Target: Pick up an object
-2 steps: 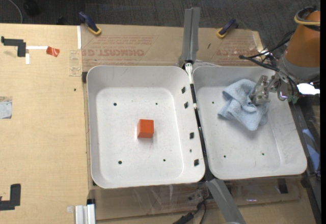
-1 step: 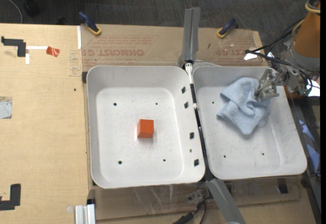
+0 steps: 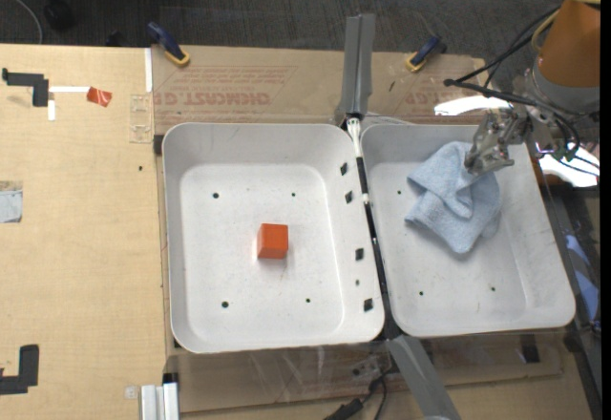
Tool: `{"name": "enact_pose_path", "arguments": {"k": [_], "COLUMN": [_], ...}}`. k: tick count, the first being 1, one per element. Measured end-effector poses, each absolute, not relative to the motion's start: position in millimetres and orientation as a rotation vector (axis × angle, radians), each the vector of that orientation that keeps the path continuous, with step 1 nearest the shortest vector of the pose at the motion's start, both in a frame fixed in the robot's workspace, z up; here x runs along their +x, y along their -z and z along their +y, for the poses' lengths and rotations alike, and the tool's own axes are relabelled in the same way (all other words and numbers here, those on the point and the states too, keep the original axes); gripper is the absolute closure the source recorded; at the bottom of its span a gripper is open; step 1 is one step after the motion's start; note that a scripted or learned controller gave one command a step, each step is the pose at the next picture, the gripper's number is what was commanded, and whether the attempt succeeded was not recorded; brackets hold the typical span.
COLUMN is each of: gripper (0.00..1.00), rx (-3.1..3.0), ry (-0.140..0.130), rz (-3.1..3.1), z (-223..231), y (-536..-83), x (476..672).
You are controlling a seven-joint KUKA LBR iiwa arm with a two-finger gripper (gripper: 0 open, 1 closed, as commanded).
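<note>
Two fingers [image 3: 487, 157] looked pinched on the blue cloth's [image 3: 451, 197] top corner, so I'd have lifted straight up, slowly.

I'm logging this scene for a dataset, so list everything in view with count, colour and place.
bins: two, white, side by side on the bench
block: one, orange-red, middle of the left bin
cloth: one, light blue, crumpled, upper middle of the right bin
clamps: two, blue and yellow, along the cardboard's far edge
cardboard: one sheet, brown, under the bins
arm: one, orange band, from the right
gripper: one, metal, at the cloth's upper edge
</note>
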State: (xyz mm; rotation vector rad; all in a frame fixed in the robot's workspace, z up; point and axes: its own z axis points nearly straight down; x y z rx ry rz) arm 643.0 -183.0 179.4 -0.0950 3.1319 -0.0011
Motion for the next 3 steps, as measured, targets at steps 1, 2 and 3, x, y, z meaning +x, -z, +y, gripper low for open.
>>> {"name": "enact_pose_path", "arguments": {"k": [1,2,3], "gripper": [1.0,1.0,1.0], "rx": [-0.362,-0.484,-1.023], "ry": [0.001,0.001,0.001], "rz": [3.112,3.098,2.964], "z": [-219,-221,-221], "y": [-205,-182,-113], "x": [660.5,653.3,660.4]}}
